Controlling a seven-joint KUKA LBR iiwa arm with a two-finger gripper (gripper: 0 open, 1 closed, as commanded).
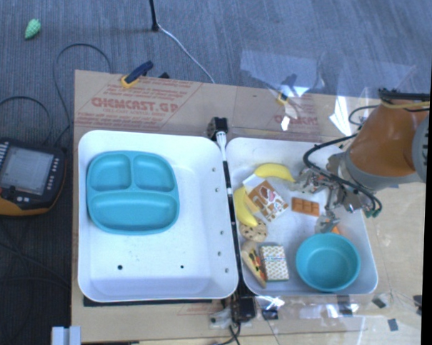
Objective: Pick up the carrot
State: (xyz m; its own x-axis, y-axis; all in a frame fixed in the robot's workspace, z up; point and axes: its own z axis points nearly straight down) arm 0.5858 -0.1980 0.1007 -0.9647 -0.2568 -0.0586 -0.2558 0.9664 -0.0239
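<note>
Reaching in from the right, my end effector [334, 209] hangs over the right bin [370, 243] — I can't tell its grip. An orange bit at its tip, seemingly the carrot [326, 225], sits just above the blue bowl [328, 262], chocolate bar [305, 206] and bananas [273, 171] nearby.

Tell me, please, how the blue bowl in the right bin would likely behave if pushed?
The blue bowl looks like smooth, rigid plastic, so it would probably slide rather than flex. It sits upright and wide, so tipping seems unlikely.
</note>
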